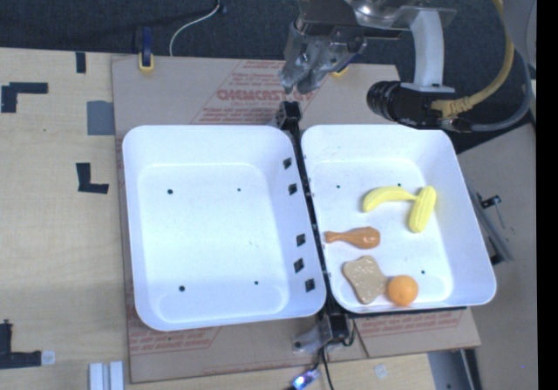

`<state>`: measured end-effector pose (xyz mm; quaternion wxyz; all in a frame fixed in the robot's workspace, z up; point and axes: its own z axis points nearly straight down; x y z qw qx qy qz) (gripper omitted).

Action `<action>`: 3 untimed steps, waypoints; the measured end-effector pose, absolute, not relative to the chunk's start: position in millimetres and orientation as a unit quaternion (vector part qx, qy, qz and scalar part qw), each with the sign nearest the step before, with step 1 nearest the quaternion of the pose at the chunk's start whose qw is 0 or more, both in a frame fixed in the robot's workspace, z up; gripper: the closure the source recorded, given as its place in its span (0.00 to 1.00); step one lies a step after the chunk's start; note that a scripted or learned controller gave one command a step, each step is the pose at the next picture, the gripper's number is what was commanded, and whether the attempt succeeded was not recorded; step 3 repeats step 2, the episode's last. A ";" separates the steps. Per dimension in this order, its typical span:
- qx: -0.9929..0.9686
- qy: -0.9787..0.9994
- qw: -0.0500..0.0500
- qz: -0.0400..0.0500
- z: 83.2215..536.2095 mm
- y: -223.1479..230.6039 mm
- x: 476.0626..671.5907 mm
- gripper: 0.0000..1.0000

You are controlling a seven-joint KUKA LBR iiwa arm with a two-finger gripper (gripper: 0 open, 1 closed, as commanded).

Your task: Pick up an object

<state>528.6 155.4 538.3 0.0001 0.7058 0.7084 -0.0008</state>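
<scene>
Five toy foods lie in our right bin [453, 205], well below our gripper [307, 74]: banana [387, 197] lengthwise across, corn [421, 208] nearly upright, drumstick [353, 237] pointing left, bread [364, 279] touching an orange [402, 290]. We hold nothing.

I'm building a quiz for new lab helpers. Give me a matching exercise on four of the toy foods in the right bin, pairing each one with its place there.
Things:
1. banana
2. corn cob
3. chicken leg
4. orange

Places:
A. near the front edge, just right of the bread slice
B. closest to the bin's right wall, standing nearly upright in the view
C. nearest the divider between the bins, mid-bin
D. farthest back, curved, just left of the corn cob

Pairs: 1-D, 2-B, 3-C, 4-A
</scene>
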 end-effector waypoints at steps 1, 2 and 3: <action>0.705 0.709 0.000 -0.001 547.9 156.2 528.7 1.00; 0.705 0.709 0.000 -0.002 557.5 156.7 528.9 1.00; 0.705 0.709 0.000 -0.002 557.5 156.7 528.9 1.00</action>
